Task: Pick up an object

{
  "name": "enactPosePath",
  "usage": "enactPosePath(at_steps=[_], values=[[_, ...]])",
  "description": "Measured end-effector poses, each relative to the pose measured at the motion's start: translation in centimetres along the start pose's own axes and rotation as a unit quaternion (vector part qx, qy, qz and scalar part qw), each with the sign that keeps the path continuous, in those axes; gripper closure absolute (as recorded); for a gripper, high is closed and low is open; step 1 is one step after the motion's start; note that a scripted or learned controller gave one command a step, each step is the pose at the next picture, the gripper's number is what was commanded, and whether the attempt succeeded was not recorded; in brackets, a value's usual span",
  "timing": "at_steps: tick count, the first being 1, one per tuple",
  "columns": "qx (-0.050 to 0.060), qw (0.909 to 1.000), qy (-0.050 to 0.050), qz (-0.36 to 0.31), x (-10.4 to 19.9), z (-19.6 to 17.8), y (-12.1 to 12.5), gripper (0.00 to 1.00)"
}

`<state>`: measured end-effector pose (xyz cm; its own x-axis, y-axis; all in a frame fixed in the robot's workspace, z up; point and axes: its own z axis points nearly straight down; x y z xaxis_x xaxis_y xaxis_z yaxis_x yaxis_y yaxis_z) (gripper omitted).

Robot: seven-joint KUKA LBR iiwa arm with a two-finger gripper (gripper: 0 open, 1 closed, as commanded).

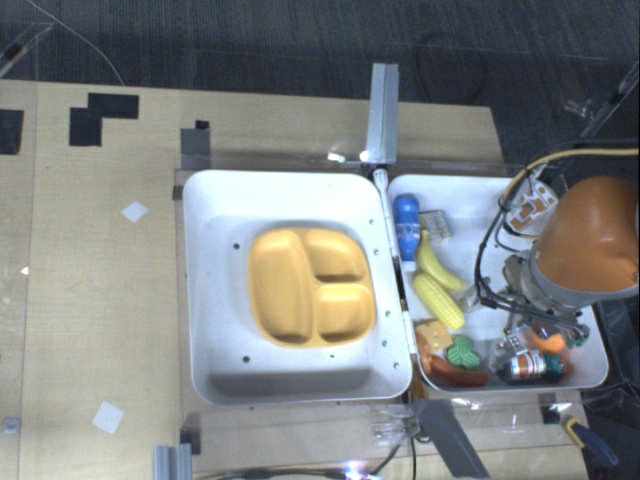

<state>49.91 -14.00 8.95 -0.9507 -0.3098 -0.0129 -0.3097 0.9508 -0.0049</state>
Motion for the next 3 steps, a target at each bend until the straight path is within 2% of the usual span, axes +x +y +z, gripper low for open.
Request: enactPosePath(at_steps=[1,2,3], values=[[0.001,0.9999,-0.001,0.011,-7.5,0.2,-6.8,0.0],[-0.001,0.9979,0.002,0.064,-15.8,-1.2,-7.6,0.0],[-0.001,0.9985,0.001,0.055,-17.0,-4.1,-3.9,0.0]])
